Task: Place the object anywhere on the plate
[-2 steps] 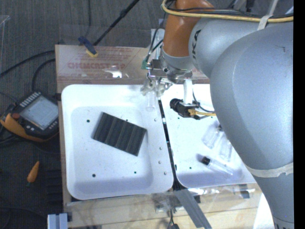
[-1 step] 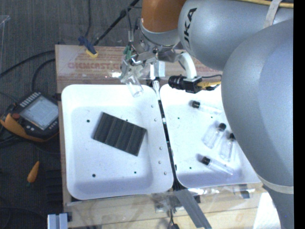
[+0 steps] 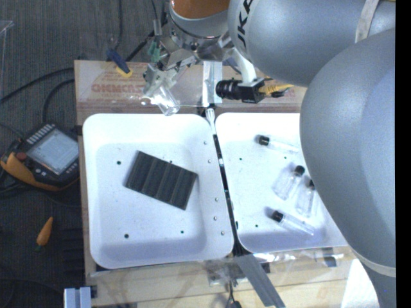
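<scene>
– Gripper (image 3: 160, 88) first: where does the camera view put it?

– High over the far rim of the left bin (image 3: 90, 172), hanging from the orange-banded wrist. Something clear glints at its tip. I cannot tell whether that is a vial or part of the tool, nor whether the gripper is closed on anything.

– And the plate?

– The dark ribbed plate (image 3: 160, 180) lies flat and skewed on the bin floor, nearer the camera than the gripper and almost straight beneath its line of descent. That probably explains the hover there.

– The objects?

– Clear black-capped vials (image 3: 287, 178) lie loose in the right bin (image 3: 257, 236), past the dividing rims on the arm's side of the gripper.

– Room to move?

– Plenty, I judge: bare white floor rings the plate and the walls stand well apart from it.
</scene>
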Motion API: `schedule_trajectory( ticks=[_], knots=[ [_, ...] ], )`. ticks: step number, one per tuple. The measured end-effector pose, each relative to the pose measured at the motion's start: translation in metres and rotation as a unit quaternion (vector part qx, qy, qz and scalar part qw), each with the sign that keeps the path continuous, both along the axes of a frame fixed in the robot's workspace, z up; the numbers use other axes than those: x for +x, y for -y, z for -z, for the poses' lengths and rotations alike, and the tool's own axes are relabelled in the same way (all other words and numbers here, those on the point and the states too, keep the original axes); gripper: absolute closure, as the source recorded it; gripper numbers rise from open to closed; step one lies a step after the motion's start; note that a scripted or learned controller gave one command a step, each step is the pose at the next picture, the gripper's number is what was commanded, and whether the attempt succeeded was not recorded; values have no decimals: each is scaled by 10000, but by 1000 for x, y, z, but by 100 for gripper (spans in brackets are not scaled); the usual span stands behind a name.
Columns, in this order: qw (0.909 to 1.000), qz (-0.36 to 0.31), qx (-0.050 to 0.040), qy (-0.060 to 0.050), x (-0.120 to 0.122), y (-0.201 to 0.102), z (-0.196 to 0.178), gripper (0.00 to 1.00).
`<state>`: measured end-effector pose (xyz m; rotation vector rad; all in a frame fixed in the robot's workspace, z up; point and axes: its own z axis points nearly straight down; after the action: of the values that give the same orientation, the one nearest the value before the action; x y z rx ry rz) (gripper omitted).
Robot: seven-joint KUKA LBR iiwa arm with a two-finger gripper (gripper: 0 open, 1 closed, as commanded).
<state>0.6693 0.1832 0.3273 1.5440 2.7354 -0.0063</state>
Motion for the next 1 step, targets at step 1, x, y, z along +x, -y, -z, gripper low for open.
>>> schedule_trajectory(
  ticks=[1],
  knots=[
    [9994,-332,0,1,-42,3,-105,100]
  ],
)
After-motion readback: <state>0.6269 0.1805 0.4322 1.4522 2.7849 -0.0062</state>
